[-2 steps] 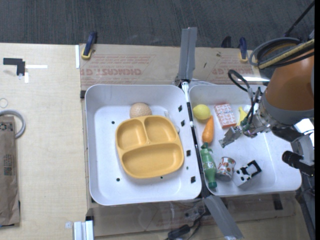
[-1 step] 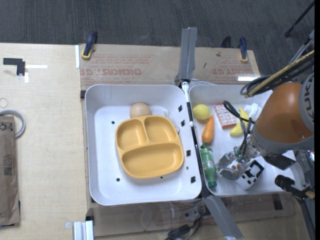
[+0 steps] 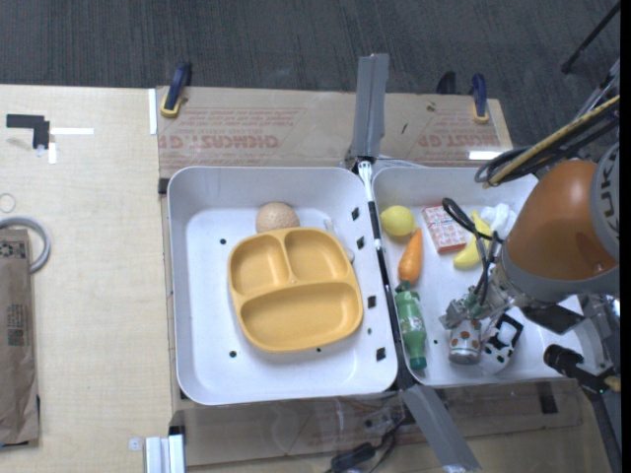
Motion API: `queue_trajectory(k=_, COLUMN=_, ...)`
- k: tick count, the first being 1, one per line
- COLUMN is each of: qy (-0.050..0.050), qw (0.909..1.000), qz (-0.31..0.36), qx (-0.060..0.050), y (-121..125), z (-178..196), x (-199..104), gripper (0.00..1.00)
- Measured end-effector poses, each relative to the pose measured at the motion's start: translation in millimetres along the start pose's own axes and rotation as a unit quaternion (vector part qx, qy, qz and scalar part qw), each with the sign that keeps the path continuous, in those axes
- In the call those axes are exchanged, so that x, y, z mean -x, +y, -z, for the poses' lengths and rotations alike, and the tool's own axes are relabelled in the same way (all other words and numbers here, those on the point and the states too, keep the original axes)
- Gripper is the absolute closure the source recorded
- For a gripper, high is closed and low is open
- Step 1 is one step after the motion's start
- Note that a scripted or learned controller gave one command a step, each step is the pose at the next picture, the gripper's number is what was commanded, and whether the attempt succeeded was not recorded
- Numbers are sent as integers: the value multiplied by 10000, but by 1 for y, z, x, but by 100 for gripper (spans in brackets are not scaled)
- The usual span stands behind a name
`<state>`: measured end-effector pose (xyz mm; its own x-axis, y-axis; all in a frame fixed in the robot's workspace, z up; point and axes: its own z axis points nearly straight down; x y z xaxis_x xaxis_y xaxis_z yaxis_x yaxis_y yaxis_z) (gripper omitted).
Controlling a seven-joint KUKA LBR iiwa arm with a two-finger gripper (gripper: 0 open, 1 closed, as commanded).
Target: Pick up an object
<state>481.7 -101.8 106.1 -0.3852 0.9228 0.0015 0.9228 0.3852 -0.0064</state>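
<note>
i've got the arm point(image 3: 562, 230) down in the right bin point(image 3: 434, 177), with the gripper point(image 3: 471, 315) low over a small can point(image 3: 463, 346) near the front wall, just beside the green bottle point(image 3: 410, 325). i can't tell whether the hand is grasping anything. i judge this the reach-and-grasp step; next calls for closing squarely on the can, then lifting straight.

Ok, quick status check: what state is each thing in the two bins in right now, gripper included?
Yellow divided plate: flat in left bin, right way up.
Tan ball: resting behind the plate, against its rim.
Lemon: loose in right bin.
Carrot: lying, tip toward the camera.
Green bottle: on its side along the divider.
Red box: lying flat.
Gripper: low over a small can; grip unclear.
</note>
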Motion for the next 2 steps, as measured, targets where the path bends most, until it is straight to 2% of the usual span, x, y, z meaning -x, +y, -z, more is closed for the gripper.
queue_trajectory(k=1, qy=-4, qw=9988, qz=-491, qx=2, y=69, z=127, x=-10, gripper=100)
queue_trajectory(k=2, qy=-5, qw=9988, qz=-490, qx=0, y=69, z=127, x=-10, gripper=0)
